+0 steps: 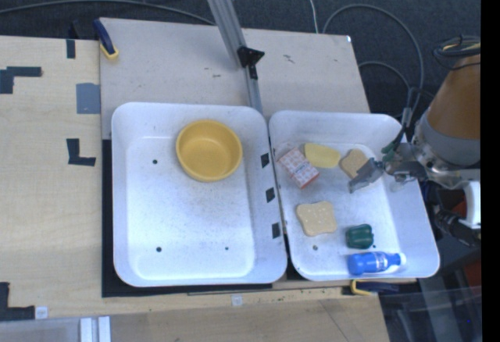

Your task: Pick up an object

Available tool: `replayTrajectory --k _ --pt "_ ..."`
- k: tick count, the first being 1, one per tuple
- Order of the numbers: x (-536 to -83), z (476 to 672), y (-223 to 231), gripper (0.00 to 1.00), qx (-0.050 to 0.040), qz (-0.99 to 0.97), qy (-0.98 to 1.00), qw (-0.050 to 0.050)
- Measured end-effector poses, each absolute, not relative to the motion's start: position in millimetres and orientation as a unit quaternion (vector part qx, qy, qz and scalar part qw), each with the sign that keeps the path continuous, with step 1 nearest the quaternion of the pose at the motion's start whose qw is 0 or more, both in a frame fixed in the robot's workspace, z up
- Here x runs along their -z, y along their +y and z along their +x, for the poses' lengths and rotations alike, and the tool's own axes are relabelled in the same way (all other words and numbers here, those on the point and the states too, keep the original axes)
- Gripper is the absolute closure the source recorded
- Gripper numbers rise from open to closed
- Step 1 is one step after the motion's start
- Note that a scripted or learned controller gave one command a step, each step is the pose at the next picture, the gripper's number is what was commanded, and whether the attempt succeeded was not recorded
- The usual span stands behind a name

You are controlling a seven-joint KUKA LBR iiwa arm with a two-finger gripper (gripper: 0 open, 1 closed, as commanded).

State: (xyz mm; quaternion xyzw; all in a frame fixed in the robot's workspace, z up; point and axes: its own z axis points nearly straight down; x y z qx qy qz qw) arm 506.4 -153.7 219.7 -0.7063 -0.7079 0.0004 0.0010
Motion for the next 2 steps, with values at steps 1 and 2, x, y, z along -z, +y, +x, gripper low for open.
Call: replayTrajectory --k 1,2 --pt "-219.7 506.4 -153.9 0.0 -0.0004 -0.707 -0.708 0.001" --pt "-166.6 511.6 -161.0 0.0 -0.0022 -0.707 -0.707 0.003"
